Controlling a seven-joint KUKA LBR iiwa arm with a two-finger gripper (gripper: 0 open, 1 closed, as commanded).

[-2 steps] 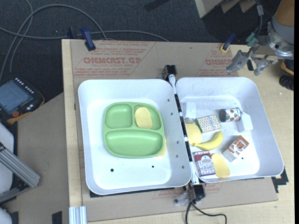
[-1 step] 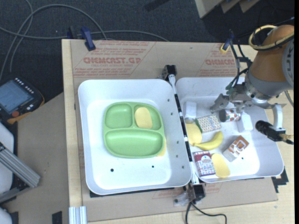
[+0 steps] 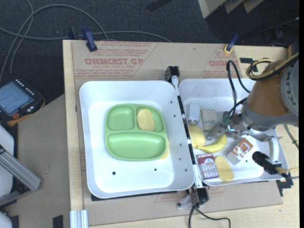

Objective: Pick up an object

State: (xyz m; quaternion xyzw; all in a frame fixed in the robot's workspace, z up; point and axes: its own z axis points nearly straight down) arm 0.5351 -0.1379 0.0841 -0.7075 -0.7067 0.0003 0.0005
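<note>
Nearest the camera: red card (image 3: 206, 166) and pale yellow piece (image 3: 224, 168), side by side at the right bin's (image 3: 209, 87) 6 o'clock edge. At that bin's centre, a banana (image 3: 213, 145), with a second yellow fruit (image 3: 196, 137) touching it at 9 o'clock. Patterned packet (image 3: 208, 118) at 12 o'clock of the banana; small orange-and-white box (image 3: 241, 148) at its 3 o'clock. Arm enters from 3 o'clock; gripper (image 3: 227, 127) sits low in the bin, just above the banana's upper end, between packet and box. Whether its fingers are spread or closed cannot be told; nothing is seen between them. Left bin (image 3: 92, 103): green tray (image 3: 135, 144), yellow item (image 3: 146, 119) in its 1 o'clock compartment. Status, judged: approach done; grasp and lift outstanding, every object resting on a bin floor.
</note>
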